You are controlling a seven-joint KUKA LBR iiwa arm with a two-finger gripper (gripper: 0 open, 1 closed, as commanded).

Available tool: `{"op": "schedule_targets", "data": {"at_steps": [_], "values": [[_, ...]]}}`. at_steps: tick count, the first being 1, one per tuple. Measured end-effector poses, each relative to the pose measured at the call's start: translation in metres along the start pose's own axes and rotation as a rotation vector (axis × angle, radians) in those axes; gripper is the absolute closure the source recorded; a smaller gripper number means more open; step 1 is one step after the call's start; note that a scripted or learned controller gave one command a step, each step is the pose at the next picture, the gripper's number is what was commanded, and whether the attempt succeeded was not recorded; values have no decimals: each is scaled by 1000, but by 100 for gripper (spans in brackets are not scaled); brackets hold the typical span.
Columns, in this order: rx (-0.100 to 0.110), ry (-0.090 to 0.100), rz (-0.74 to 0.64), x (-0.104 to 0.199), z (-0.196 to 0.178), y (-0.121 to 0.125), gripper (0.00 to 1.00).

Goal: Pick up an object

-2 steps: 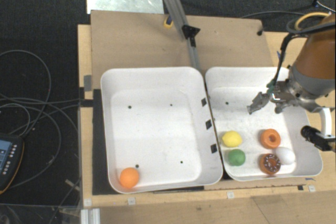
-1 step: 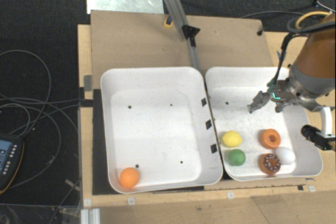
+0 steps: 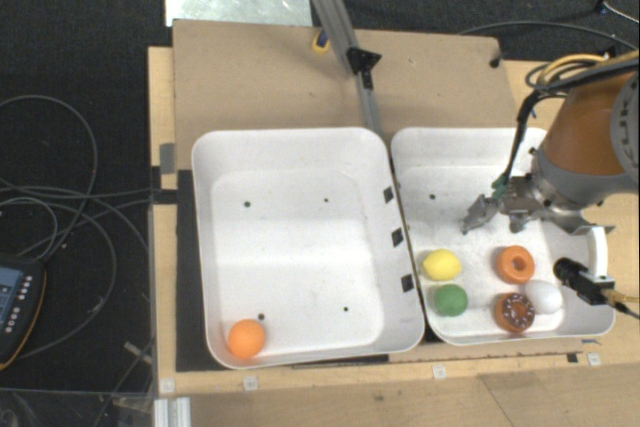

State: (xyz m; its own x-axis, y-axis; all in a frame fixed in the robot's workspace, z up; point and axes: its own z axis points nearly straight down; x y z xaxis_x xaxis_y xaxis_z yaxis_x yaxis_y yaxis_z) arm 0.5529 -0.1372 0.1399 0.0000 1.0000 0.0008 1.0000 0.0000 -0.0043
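Over the right bin, the gripper hangs above bare white floor, with the grey wrist and the orange band of the arm trailing off to the right. Its fingers seem spread a little with nothing between them, though they are small and dark at this angle, so the gap is hard to judge.

All the nearby objects sit toward the front of that bin, below the gripper: a yellow ball just beside a green ball, and further right an orange ring with a white ball and a brown sprinkled doughnut close in front of it. The yellow ball and the orange ring are the nearest, both apart from the fingers. A black fitting (part of the arm's gear, by the look of it) reaches over the bin's right side near the white ball.

An orange ball rests in the front corner of the left bin, well apart from the gripper, beyond the clipped walls where the two bins meet.
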Motion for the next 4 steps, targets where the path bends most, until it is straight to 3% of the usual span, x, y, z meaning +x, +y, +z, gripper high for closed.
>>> {"op": "schedule_targets", "data": {"at_steps": [1, 2, 4], "values": [[-1, 0, -1, 0, 52, 0, 0], [-7, -1, 0, 0, 39, 1, 100], [-12, -2, -6, 3, -72, 3, 100]]}}
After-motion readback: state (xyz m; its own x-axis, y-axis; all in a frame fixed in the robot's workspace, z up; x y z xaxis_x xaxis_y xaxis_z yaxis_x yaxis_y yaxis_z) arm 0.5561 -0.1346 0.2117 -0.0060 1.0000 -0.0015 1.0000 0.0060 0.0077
